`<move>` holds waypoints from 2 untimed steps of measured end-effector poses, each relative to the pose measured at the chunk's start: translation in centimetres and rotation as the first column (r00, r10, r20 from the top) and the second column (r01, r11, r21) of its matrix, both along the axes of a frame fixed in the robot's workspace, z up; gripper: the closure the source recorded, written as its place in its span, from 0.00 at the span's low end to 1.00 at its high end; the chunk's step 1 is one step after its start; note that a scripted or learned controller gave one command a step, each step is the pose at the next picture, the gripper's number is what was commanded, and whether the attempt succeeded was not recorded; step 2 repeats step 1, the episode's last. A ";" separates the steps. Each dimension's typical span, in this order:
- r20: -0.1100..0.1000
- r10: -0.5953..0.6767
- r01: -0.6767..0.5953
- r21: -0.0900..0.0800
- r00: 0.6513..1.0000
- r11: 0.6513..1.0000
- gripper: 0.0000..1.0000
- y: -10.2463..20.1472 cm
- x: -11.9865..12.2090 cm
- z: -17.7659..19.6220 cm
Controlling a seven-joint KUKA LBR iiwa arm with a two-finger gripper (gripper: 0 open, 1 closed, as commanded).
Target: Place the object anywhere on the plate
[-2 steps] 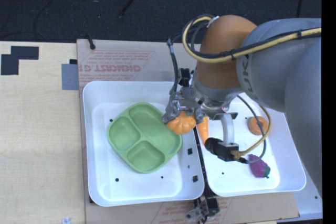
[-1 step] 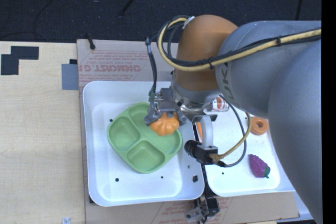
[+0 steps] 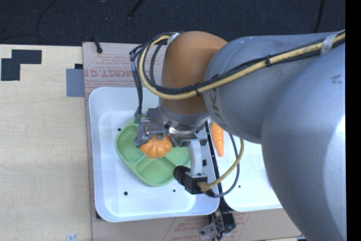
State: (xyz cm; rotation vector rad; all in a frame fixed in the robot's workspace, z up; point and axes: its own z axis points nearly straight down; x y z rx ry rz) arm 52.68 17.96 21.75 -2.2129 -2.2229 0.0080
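A small orange pumpkin-shaped object [image 3: 157, 147] sits over the middle of the green divided plate [image 3: 152, 169], which lies in the left white bin [image 3: 107, 189]. My gripper [image 3: 148, 134] hangs directly above and slightly left of the orange object, touching or nearly touching its top. Whether the object rests on the plate or hangs just above it cannot be told. The arm's orange band and grey wrist hide the plate's far right part.
An orange carrot-like piece [image 3: 218, 138] lies by the divider between the bins, partly behind the arm. The right bin [image 3: 254, 189] is mostly covered by the arm. Cables loop around the wrist. Cardboard edges the bins.
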 end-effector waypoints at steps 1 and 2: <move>0.001 -0.002 0.002 -0.001 1.000 1.000 0.00 -0.2 0.1 0.1; 0.001 -0.002 0.002 -0.001 1.000 1.000 0.00 -0.2 0.1 0.1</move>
